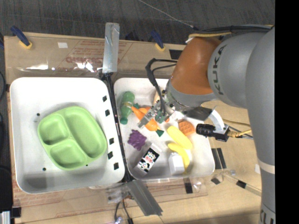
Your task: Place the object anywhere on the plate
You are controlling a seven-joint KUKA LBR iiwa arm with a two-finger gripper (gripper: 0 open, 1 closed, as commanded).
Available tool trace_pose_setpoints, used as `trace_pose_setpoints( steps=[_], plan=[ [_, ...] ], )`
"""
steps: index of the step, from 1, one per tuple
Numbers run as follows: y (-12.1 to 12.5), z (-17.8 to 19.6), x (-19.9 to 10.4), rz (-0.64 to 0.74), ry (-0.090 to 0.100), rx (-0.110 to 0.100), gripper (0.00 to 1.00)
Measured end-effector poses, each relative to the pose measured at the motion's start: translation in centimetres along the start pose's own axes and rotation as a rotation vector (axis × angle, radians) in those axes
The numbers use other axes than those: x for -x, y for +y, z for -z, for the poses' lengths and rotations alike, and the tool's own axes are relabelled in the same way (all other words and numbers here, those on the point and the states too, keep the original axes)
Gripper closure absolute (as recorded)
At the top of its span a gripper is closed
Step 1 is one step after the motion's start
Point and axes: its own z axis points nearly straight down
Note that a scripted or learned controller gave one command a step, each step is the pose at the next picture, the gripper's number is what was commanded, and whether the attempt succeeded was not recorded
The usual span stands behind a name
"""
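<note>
A light green divided plate (71, 136) lies in the left bin (28, 90). My gripper (155, 114) is low in the right bin (140, 84), down on an orange carrot (148, 123) with a green top. The carrot lies partly under the gripper, and the wrist hides how the two meet. Just left of it lies a green bottle-shaped toy (125, 105). The grey arm with its orange band (196, 69) covers the bin's back right part.
Also in the right bin: purple grapes (137, 139), a yellow banana (180, 143), an orange waffle-like piece (186, 127), a black-and-white carton (148, 160) and a white block (175, 163). A black divider edge (113, 125) separates the bins.
</note>
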Motion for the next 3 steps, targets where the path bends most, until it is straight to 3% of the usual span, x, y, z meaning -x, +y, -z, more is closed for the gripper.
trace_pose_setpoints(
  steps=[1,2,3],
  plan=[
    [1.6,-0.1,-6.7,0.135,-0.002,0.001,1.0],
    [1.6,-0.1,-6.7,0.135,-0.002,0.001,0.0],
    [1.7,0.9,-6.7,0.141,-0.003,0.002,1.0]
  ],
)
